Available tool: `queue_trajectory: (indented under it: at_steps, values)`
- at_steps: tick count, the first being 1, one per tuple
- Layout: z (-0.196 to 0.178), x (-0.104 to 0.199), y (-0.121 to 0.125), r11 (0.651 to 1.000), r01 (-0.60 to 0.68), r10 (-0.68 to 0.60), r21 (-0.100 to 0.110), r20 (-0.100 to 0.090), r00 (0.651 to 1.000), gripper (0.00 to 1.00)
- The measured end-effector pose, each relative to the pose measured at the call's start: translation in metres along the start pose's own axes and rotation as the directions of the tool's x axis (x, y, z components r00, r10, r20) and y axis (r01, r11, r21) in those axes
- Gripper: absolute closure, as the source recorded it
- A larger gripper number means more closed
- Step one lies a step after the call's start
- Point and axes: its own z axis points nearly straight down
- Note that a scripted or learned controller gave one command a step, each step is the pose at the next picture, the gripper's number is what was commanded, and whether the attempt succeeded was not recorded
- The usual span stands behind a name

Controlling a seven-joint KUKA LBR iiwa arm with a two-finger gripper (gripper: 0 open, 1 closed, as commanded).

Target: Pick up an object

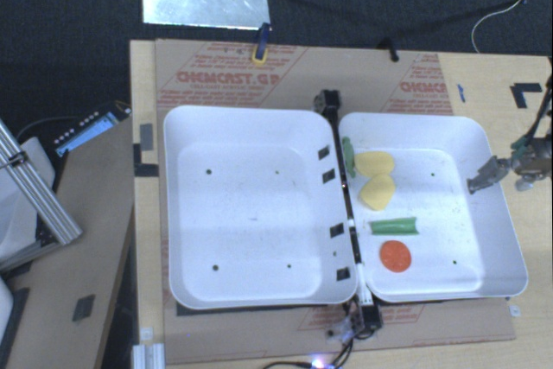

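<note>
Where the gripper [494, 173] enters over the far rim of the right bin [497, 212], its state cannot be told. Nearest it, toward the divider, a green strip [394, 225] is seen lying flat, long axis pointing at the tool. It is judged light and stiff, best pinched across its narrow middle. Beyond lie two yellow pieces [377, 178] and an orange disc [396, 256].

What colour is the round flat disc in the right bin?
The disc is orange-red, clear in the camera view.
</note>
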Motion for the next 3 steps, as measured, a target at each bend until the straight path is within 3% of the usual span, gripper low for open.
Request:
queue_trajectory:
  at_steps: [1, 2, 3]
  values:
    - [-0.011, 0.000, 0.001, 1.000, 0.004, -0.004, -0.003, 0.001, 1.000, 1.00]
    - [-0.244, -0.004, -0.001, 1.000, 0.003, -0.003, -0.020, 0.008, 1.000, 1.00]
    - [-0.279, 0.027, -0.016, 1.000, 0.004, -0.004, -0.006, 0.001, 1.000, 1.00]
